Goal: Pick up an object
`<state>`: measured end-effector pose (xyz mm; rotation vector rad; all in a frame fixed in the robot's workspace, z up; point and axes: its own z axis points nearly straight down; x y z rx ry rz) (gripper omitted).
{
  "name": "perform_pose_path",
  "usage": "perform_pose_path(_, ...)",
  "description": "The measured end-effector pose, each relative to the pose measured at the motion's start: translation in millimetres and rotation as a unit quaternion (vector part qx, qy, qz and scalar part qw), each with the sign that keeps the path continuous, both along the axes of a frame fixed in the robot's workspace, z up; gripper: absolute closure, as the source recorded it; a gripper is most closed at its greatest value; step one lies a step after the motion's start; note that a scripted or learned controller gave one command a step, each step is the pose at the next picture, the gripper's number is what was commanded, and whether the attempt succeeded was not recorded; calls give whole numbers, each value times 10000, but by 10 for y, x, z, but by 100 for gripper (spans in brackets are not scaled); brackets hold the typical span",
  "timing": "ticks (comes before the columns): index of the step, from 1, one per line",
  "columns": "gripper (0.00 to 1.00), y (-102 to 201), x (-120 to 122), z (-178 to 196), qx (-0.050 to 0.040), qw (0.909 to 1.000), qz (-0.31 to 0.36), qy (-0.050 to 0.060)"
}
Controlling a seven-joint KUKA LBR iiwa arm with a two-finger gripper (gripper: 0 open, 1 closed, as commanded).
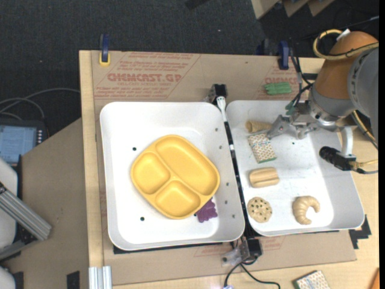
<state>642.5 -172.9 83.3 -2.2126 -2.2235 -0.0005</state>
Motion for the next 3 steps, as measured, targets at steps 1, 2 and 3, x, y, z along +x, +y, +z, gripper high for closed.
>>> perform_pose_path(1,0,770,71,861,-11,10000,18,-74)
perform_pose_path(2,0,508,219,-41,-15,10000,-31,24)
perform_pose_path(3,0,810,244,102,-15,10000,-8,-10)
